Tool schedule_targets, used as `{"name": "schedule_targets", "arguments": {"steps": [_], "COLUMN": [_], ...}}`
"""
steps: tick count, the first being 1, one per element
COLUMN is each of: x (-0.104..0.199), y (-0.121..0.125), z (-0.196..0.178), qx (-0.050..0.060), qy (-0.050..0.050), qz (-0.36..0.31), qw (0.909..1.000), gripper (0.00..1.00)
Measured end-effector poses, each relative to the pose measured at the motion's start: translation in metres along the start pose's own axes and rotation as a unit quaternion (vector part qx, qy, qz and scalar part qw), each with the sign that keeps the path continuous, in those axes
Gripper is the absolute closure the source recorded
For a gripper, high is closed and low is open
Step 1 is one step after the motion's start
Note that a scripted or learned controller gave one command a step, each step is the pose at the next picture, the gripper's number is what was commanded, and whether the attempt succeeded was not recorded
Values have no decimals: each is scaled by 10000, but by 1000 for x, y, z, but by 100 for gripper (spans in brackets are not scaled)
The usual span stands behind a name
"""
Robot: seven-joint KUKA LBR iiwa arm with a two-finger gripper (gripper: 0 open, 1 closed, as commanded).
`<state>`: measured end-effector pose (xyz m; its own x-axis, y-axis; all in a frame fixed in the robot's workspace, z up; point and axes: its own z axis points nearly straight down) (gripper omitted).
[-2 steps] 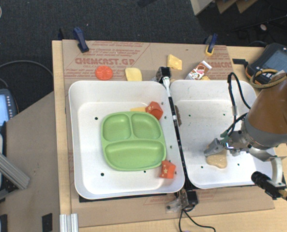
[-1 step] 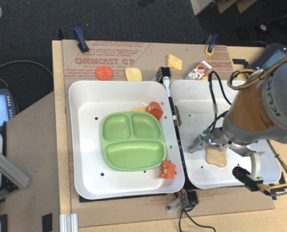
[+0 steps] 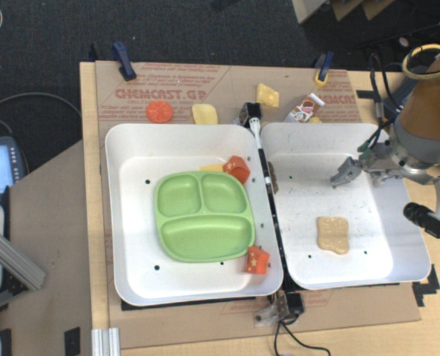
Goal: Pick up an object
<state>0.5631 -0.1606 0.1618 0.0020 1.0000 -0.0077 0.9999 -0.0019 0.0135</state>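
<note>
Toast: a tan slice of toy toast (image 3: 332, 234) lies flat on the floor of the right bin (image 3: 301, 265), toward the bin's near edge and roughly midway between its left and right walls. Nothing touches it.
Gripper: the gripper (image 3: 344, 175) hangs over the right bin's far half, above and apart from the toast, pointing toward the bin's left wall. Its grey fingers (image 3: 349, 170) are spread apart with nothing between them.
Arm: the grey arm (image 3: 416, 136) with its orange band enters over the right bin's right edge.
Left bin: the left bin (image 3: 130, 273) holds a green divided plate (image 3: 203, 216) in its middle, with three compartments.
Red pieces: one small red block (image 3: 237, 168) touches the plate's far right corner; another red block (image 3: 257, 260) sits at the plate's near right corner, close to the bin's right wall.
Yellow slip: a thin pale yellow piece (image 3: 212, 167) lies just beside the far red block, at the plate's far edge.
Bench: on the cardboard bench top (image 3: 101, 199) beyond the bins' far edges lie an orange disc (image 3: 159, 112), a pale yellow piece (image 3: 205, 114), a yellow wedge (image 3: 267, 95) and a small red and white packet (image 3: 305, 110).
Clamps: two blue clamps (image 3: 123, 59) grip the bench's far edge.
</note>
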Motion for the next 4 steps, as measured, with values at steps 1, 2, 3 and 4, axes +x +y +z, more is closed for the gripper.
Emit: {"name": "schedule_targets", "arguments": {"steps": [1, 2, 3, 4], "x": [54, -35, 37, 39], "y": [-62, -75, -80, -71], "z": [43, 23, 29, 76], "qx": [110, 51, 84, 72], "qy": [61, 5, 62, 34], "qz": [-13, 31, -39, -10], "qw": [9999, 10000, 9999, 10000], "gripper": [0, 0, 0, 0]}}
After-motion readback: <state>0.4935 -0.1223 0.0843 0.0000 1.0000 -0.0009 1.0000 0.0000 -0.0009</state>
